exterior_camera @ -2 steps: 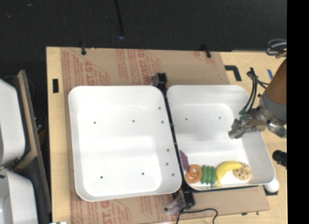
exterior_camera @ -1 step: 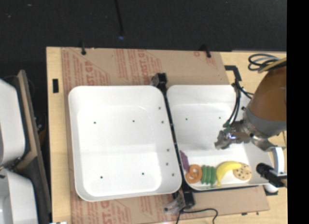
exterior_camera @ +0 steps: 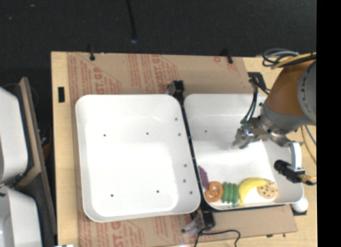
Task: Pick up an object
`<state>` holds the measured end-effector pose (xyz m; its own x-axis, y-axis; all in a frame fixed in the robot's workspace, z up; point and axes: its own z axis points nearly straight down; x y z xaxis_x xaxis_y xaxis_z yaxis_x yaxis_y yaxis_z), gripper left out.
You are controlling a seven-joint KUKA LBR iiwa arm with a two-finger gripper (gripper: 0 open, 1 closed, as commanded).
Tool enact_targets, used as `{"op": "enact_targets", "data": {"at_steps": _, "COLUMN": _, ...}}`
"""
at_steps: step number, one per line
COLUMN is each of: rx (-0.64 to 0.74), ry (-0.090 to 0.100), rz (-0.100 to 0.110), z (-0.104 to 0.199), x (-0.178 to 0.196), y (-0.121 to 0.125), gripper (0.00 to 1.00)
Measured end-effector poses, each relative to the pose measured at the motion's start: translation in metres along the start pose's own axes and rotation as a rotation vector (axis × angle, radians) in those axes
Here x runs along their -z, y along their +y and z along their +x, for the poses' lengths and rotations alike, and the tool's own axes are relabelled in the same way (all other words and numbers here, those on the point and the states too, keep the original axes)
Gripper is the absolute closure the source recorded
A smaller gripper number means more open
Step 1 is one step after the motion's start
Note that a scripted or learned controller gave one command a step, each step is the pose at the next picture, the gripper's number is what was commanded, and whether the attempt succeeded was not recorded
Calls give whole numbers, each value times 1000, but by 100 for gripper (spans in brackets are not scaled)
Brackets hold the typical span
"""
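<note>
Your gripper [exterior_camera: 244,137] hangs mid-way over the right bin [exterior_camera: 224,107]; I cannot tell its finger state. The banana [exterior_camera: 250,186], cookie [exterior_camera: 267,190], green piece [exterior_camera: 230,192] and orange ring [exterior_camera: 214,191] crowd the bin's near edge, so you risk wall collisions or a 2-object nudge.

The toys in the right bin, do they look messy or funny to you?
A bit funny: the orange ring, green piece, banana and cookie all crowd along the right bin's near edge. Nothing looks broken or spilled. The gripper hangs farther back, apart from them.
</note>
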<state>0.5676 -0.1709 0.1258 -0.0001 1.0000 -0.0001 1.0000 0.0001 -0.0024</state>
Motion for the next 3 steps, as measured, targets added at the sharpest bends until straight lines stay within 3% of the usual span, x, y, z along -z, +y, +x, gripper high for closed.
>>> {"op": "enact_targets", "data": {"at_steps": 1, "rx": -2, "ry": -3, "rz": -15, "z": -18, "x": 147, "y": -19, "gripper": 100}}
{"op": "enact_targets", "data": {"at_steps": 2, "rx": 1, "ry": 1, "rz": 1, "z": 16, "x": 96, "y": -38, "gripper": 100}}
{"op": "enact_targets", "data": {"at_steps": 3, "rx": 2, "ry": 1, "rz": -2, "z": 61, "x": 91, "y": -68, "gripper": 100}}
